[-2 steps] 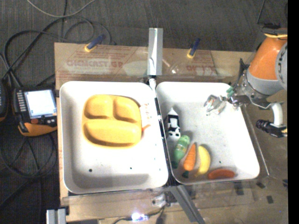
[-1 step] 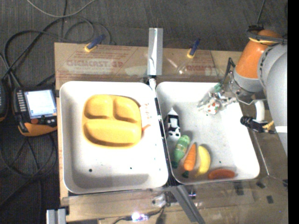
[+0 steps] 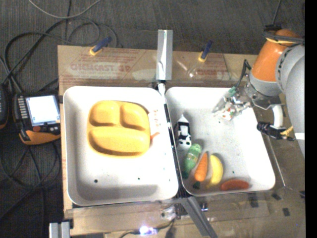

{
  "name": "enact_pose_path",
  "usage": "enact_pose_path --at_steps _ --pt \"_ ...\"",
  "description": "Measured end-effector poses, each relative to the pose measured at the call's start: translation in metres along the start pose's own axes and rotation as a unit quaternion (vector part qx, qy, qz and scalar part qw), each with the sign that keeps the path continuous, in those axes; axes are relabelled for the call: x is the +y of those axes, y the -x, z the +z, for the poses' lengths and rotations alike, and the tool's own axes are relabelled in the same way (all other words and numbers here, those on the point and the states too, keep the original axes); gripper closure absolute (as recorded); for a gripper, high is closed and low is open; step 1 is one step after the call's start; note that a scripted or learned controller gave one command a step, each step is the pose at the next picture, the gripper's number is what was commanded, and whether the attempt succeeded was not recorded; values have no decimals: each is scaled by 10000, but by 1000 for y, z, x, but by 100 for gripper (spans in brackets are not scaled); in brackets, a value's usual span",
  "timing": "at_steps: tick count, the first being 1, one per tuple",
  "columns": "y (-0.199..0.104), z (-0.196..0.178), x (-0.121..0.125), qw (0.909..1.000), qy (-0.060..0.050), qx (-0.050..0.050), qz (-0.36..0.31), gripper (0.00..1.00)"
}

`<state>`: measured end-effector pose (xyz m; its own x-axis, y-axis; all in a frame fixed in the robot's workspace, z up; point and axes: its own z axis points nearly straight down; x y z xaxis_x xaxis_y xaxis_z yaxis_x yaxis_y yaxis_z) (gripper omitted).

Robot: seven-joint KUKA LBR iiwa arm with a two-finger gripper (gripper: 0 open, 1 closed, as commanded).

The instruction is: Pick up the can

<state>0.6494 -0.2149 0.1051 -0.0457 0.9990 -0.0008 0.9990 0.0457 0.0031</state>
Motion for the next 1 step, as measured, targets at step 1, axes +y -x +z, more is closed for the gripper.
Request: enact_pose_path --at_steps 1 --pt "-31 -69 13 9995 -17 -7 314 100"
